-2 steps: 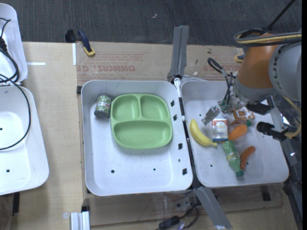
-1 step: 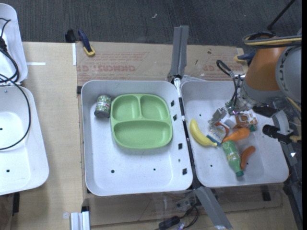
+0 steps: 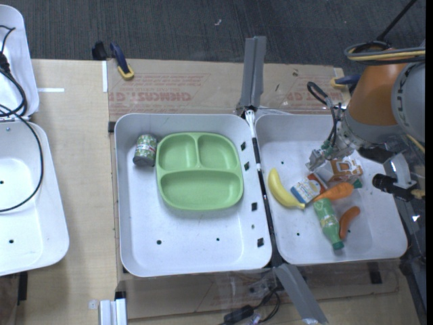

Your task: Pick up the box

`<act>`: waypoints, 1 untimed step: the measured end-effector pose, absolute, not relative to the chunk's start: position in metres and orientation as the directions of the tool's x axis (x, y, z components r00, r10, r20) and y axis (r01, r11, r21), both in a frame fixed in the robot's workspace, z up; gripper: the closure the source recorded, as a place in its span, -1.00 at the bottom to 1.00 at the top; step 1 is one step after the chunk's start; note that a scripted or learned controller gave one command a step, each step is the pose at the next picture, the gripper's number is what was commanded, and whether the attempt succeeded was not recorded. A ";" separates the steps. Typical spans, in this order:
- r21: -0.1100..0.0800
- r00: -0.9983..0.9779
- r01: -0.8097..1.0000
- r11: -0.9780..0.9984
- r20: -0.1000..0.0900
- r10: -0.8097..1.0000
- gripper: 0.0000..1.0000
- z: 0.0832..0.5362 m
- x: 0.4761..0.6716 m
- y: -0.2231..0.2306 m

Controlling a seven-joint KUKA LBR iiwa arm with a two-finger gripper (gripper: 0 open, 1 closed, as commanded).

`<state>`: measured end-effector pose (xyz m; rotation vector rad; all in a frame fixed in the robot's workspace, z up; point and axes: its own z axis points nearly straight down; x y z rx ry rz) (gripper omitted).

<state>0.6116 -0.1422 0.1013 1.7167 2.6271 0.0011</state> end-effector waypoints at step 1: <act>0.002 -0.401 0.916 0.401 -0.002 0.916 -1.00 0.101 0.612 -0.142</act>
